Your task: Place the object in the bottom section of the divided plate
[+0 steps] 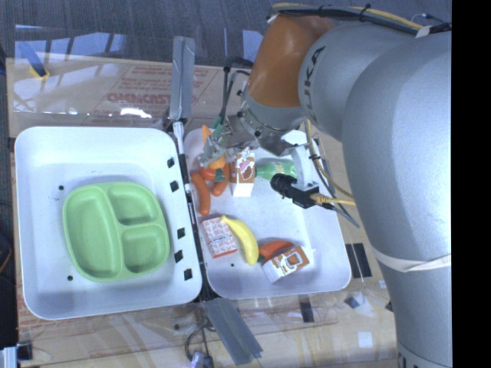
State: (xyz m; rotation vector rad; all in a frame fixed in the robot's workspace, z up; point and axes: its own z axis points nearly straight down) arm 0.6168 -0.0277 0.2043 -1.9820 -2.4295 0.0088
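The green divided plate point(70, 205) lies in the left bin point(38, 156), with one long section on its left and two smaller ones on its right; nothing rests on it. My gripper point(222, 140) hangs low over the top left corner of the right bin point(330, 271). It sits right above a cluster of orange sausage-like pieces point(203, 190) and a small white and brown carton point(244, 171). The wrist hides what lies directly beneath the gripper.
The right bin also holds a green item point(275, 169), a red and white packet point(219, 238), a banana point(245, 241), an orange carrot-like piece point(275, 247) and a brown and white carton point(288, 262). A black cable plug point(295, 190) hangs from the arm.
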